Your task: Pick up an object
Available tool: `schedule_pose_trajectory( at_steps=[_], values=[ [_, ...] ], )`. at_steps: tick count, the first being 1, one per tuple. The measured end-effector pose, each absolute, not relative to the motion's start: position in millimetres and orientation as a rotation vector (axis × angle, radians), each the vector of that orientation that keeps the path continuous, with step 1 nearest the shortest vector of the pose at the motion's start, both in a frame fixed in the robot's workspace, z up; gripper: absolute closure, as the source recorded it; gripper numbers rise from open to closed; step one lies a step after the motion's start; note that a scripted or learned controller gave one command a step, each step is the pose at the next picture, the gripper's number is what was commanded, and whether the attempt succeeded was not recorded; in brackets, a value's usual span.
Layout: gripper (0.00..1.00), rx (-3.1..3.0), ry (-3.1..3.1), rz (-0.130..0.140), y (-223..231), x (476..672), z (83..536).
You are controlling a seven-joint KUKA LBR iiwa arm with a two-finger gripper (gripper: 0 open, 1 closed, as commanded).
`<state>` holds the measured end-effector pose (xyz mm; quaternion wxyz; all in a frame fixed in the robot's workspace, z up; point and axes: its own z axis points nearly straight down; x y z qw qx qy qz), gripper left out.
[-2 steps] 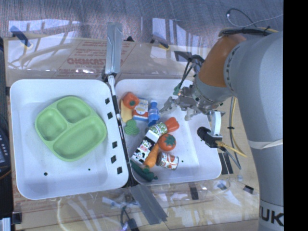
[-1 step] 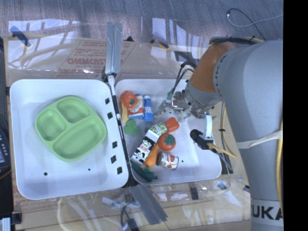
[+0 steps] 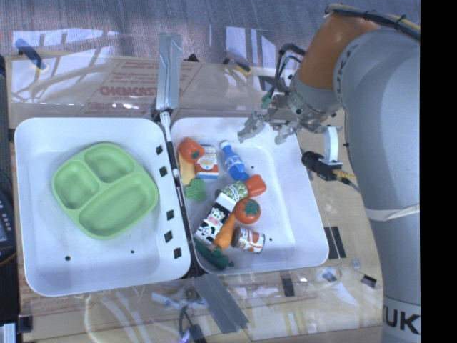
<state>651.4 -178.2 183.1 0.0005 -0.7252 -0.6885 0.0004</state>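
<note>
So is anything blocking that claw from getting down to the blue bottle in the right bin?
Nothing visible does. The gripper hangs with open fingers above the far end of the right bin, and the blue bottle lies just to its left, uncovered, with bare bin floor between them.

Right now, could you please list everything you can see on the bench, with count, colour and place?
bins: two, white, side by side on the bench
divided plate: one, light green, three compartments, in the left-hand bin
blue bottle: one, blue with white cap, upper part of the right-hand bin
tomato: one, red with green top, middle of the right-hand bin
carrot: one, orange, below the tomato, leaning across the pile
cow-print carton: one, black and white, left of the carrot
small can: one, red and white label, lower part of the right-hand bin
arm: one, grey with an orange band, reaching in from the right
tool: one, grey, above the far edge of the right-hand bin
</note>
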Motion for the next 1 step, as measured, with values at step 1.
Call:
schedule_pose_trajectory(
  at_steps=[1],
  values=[
    [0.0,-2.423,-2.024,-0.015,-201.3,621.5,112.7]
  ],
)
